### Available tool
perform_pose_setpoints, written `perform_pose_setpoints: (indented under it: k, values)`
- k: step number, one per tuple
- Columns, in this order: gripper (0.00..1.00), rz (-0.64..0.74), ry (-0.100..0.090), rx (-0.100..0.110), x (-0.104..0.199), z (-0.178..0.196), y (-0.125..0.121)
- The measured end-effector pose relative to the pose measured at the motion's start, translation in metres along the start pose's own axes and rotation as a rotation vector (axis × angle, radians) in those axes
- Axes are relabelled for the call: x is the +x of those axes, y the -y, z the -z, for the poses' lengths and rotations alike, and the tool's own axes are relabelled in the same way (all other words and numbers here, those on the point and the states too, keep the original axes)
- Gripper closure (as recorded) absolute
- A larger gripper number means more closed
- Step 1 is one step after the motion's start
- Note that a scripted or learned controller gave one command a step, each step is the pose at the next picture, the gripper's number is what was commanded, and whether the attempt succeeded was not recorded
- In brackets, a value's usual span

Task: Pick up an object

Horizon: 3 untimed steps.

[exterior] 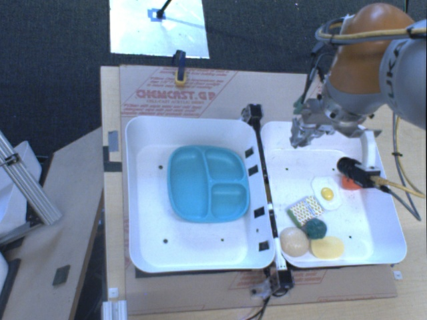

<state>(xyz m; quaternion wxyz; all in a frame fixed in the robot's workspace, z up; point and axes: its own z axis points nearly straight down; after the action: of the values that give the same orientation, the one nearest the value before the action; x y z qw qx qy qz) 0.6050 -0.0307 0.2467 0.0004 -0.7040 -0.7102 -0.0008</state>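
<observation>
1. Currently, you are viewing the bench (pixel 113 179), which is carrying two shallow white bins side by side on a printed cardboard sheet (pixel 177 93).
2. You are seeing the left bin (pixel 143 245) holding a blue divided plate (pixel 207 183), which is lying flat near the bin's centre.
3. You are seeing the right bin (pixel 390 235) holding the small objects, all of them gathering in its near half.
4. You are watching the arm (pixel 363 52) reaching in from the right, with its orange band sitting above the wrist.
5. You are finding the gripper (pixel 300 139) hanging over the far left corner of the right bin, well apart from every object. Its state is not readable at this angle: you cannot tell.
6. You are locating a toy fried egg (pixel 326 193) just beside a patterned green-and-white block (pixel 305 209).
7. You are locating a yellow piece (pixel 327 247) and a tan ball (pixel 294 241) lying along the near wall, with a dark teal ball (pixel 315 229) touching both.
8. You are locating a red-orange piece (pixel 350 183) lying near the right wall, partly hidden by a black fitting.
</observation>
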Motion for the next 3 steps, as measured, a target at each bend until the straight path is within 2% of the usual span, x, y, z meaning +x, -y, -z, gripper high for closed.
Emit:
perform_pose_setpoints:
  k: [1,3]
  values:
    - [1.0,0.0,0.0,0.001,0.043,0.0,0.018]
    - [1.0,-0.002,0.001,0.001,0.139,-0.03,0.052]
